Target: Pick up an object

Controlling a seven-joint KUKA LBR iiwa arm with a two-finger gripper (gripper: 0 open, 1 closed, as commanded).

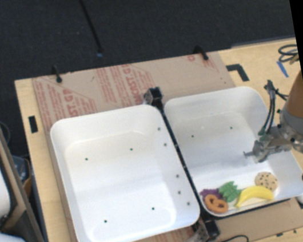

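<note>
four toys point(241, 192) hug right bin point(213, 106) front edge | hand point(257, 153) above, grip state unclear

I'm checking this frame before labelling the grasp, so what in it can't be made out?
- Gripper, camera view: small and blurred against the right white bin; whether the jaws are open or shut is unreadable.
- Grey arm with orange band: cut off by the view's right side.
- Purple item: partly covered by the brown pretzel-shaped toy and green leafy toy; its kind is unclear.
- Round tan cookie markings: too small.
</note>
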